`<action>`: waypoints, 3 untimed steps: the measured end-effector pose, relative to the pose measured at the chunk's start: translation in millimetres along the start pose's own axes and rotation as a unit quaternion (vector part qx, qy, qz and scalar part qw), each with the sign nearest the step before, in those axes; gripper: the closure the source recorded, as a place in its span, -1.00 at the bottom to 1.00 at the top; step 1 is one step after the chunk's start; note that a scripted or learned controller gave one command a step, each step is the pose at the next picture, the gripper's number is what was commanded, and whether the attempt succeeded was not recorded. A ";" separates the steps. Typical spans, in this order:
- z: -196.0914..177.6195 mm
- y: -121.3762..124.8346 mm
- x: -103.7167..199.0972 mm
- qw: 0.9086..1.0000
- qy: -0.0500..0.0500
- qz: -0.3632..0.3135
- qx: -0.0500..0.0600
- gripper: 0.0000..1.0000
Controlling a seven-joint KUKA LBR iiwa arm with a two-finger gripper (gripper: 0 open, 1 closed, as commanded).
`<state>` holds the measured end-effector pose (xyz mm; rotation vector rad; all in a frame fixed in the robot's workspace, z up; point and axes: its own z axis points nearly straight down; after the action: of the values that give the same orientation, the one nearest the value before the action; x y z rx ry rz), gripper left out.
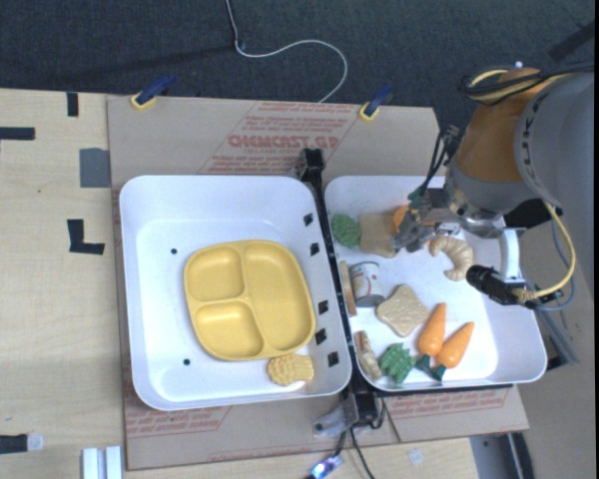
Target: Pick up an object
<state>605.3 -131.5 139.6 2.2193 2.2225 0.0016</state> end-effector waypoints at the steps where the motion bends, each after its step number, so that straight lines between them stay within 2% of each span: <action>1: -62.8 3.4 -3.5 1.000 -0.001 0.000 -0.002 1.00; 2: -86.2 4.0 -2.9 1.000 0.000 0.000 0.000 1.00; 3: -74.5 3.0 50.5 1.000 0.000 -0.002 0.002 1.00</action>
<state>608.2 -81.0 214.1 2.2164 2.2295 -0.0013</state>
